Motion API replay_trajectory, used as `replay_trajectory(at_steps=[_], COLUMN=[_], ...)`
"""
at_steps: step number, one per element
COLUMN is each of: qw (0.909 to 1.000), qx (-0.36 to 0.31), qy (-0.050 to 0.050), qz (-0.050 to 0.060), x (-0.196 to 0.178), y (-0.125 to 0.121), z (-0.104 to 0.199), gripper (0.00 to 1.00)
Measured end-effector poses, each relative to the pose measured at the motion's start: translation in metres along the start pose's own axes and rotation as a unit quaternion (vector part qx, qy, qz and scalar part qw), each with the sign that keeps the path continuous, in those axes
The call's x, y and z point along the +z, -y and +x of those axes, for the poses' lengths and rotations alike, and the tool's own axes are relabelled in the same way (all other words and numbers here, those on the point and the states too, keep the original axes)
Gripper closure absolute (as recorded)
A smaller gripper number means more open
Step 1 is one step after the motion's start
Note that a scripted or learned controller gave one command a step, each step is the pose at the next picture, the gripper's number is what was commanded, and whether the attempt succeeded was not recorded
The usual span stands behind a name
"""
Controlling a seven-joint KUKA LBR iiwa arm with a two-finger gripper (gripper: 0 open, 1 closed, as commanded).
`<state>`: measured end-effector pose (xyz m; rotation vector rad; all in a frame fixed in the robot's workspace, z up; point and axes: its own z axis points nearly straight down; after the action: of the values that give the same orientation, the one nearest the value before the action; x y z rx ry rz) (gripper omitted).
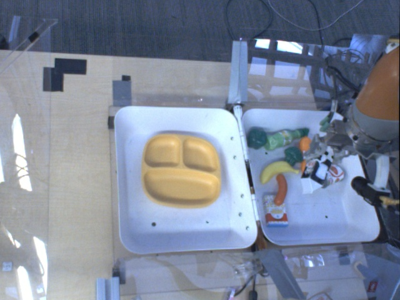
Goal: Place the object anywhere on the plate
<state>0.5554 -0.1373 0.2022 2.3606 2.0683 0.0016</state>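
Note:
A yellow plate [181, 169] with three compartments lies in the left bin [125, 230]. The right bin [350, 227] holds several toy foods: a green vegetable piece [275, 137], a yellow banana [276, 169], a red sausage [280, 189], a small red and white carton [275, 214] and an orange and green piece [299, 150]. My gripper [320, 161] hangs low over the right half of this bin, next to a small black and white thing [322, 170] and a red and white item [337, 174]. Whether anything sits in the gripper is hidden.
The arm's orange band [381, 92] and grey wrist [369, 130] cover the right bin's far right corner. A metal divider post [238, 74] stands behind the gap between the bins. Cables [294, 11] loop on the floor behind.

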Motion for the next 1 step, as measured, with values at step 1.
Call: replay_trajectory(at_steps=[1], qw=[0.9986], qx=[0.052], qy=[0.000], qz=[-0.001], x=[-0.0476], y=[-0.0047], z=[0.0187], gripper=[1.00])
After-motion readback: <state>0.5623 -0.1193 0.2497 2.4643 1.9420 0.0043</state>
